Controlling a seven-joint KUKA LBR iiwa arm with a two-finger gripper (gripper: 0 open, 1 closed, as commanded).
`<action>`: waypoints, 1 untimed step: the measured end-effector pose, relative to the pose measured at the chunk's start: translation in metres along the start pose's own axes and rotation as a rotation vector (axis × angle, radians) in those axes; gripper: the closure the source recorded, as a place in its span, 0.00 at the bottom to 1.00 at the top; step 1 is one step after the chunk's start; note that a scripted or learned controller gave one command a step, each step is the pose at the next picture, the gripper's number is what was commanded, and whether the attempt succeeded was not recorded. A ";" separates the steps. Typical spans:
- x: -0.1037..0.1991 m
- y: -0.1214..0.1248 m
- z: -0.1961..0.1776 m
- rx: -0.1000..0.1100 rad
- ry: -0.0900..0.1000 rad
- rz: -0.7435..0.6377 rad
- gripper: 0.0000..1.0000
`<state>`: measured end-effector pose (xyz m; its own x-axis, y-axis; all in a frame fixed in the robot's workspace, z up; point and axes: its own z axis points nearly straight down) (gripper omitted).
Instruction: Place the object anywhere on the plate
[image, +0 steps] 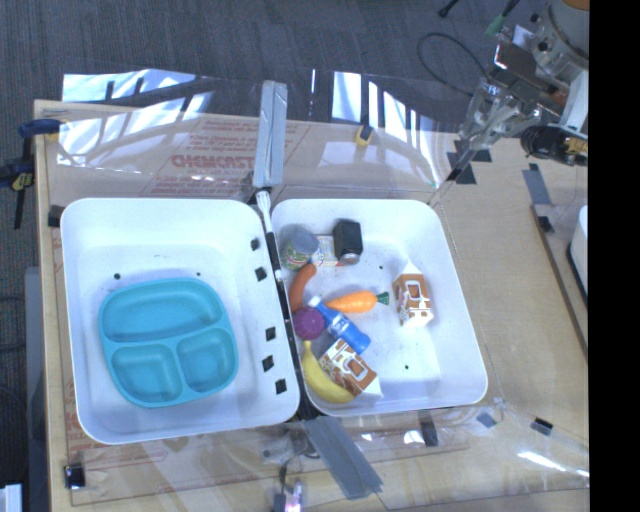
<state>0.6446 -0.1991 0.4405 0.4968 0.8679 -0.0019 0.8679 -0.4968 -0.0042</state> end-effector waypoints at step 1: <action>-0.077 -0.129 -0.002 -0.003 0.000 -0.017 1.00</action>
